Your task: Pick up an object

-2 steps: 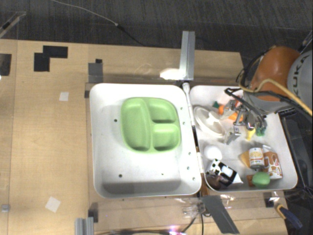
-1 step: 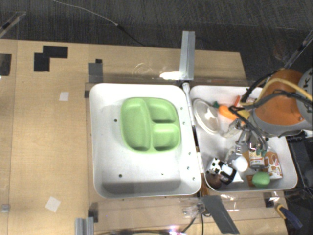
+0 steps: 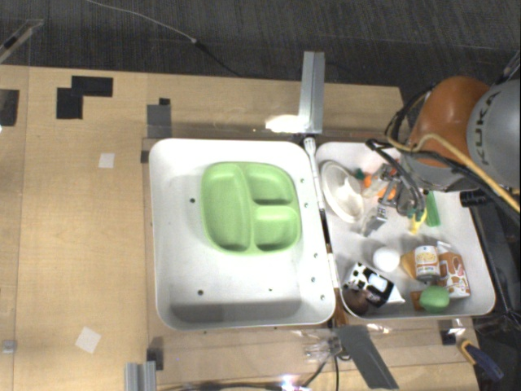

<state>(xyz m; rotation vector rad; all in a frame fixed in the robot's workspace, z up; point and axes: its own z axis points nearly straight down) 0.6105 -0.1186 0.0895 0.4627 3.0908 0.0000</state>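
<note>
Wooden bench (image 3: pixel 73 251), dark carpet behind; green tray (image 3: pixel 248 206) in left bin (image 3: pixel 175 300); tool (image 3: pixel 383 214) state unclear.

The wooden desk (image 3: pixel 73 243) carried two shallow white bins side by side: the left bin (image 3: pixel 175 218) toward nine o'clock, the right bin (image 3: pixel 476 259) toward three.

Smooth glossy green plastic tray (image 3: pixel 248 206), matt white plastic bins (image 3: pixel 175 300), pale wood bench (image 3: pixel 73 243)

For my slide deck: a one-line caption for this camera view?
Arm's gripper lowered into the cluttered right bin; green tray lies in the left bin.
</note>
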